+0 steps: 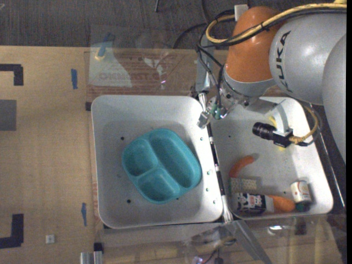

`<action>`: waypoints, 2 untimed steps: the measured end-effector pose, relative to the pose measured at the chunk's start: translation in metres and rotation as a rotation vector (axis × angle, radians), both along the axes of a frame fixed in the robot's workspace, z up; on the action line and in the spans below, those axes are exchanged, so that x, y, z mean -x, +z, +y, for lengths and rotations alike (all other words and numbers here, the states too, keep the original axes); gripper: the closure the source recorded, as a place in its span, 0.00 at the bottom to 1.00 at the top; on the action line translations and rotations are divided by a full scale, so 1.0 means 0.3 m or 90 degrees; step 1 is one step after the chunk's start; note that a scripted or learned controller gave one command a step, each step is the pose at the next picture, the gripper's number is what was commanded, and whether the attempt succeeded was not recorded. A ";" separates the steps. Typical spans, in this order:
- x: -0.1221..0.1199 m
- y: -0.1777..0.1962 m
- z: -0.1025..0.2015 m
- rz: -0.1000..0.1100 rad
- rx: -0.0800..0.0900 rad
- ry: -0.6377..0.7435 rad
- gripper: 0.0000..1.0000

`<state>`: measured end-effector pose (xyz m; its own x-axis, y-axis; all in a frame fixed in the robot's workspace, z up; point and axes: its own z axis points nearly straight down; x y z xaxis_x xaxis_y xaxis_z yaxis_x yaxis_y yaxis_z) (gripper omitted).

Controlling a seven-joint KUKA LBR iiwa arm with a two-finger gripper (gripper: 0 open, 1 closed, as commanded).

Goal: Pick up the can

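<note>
Item: can (300, 191), small, lying near the front right corner of the right bin (322, 164)
Likely light, rigid, smooth-walled and prone to roll; best pinched across its round body. Gripper (210, 112) sits well apart, over the wall between the bins; finger state cannot be told

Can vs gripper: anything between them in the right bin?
In the camera view, bare bin floor mostly separates the gripper from the can; the orange carrot-like piece lies just left.
</note>
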<state>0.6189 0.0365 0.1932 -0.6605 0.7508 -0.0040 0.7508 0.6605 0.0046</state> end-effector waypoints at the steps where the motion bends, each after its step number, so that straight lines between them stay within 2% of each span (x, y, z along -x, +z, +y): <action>1: -0.119 0.162 -0.025 0.000 0.000 0.006 1.00; 2: -0.046 0.295 0.133 -0.001 0.001 0.142 1.00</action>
<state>0.6327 0.0763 0.2819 -0.8102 0.5861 -0.0061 0.5861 0.8102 0.0054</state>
